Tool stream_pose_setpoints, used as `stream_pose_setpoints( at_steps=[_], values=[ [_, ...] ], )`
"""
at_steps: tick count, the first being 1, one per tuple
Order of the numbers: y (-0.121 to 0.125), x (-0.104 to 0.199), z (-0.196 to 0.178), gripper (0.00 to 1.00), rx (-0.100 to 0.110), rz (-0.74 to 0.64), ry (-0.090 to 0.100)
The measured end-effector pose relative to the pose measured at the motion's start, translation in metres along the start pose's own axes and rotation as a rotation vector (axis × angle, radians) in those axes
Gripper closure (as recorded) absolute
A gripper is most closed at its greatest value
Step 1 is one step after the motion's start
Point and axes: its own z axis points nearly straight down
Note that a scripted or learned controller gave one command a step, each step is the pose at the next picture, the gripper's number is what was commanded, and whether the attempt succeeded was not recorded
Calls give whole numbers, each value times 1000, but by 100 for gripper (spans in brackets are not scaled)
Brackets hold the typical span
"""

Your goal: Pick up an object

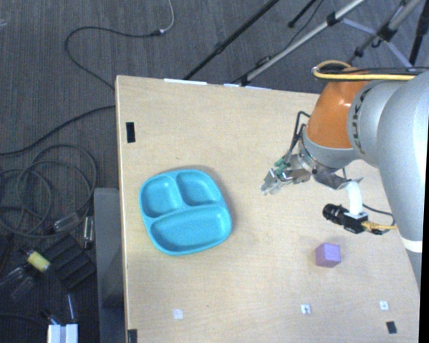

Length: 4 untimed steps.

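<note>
A small purple cube [328, 255] lies on the pale wooden bench top, toward the right front. A blue divided plate [185, 230] with three compartments rests left of the middle. My gripper [272, 184] hangs over bare wood between them, right of the plate and up-left of the cube, well apart from both. It points down and to the left, and nothing shows in it. The grey arm with its orange band [332, 119] comes in from the right.
A black fitting [343, 216] with a cable sticks out below the wrist, just above the cube. Small black and white markers dot the bench's edges. Beyond the bench's left edge are floor cables and clutter; tripod legs stand behind it.
</note>
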Motion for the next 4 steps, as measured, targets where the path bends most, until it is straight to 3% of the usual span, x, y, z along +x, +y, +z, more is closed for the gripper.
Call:
stream_pose_setpoints(
  at_steps=[1, 2, 3, 4],
  values=[
    [23, -7, -2, 100, -1, 237, 0],
    [23, -7, -2, 0, -1, 237, -1],
    [17, -124, 1, 0, 0, 327, -1],
    [17, -128, -127, 0, -3, 279, -1]
  ],
)
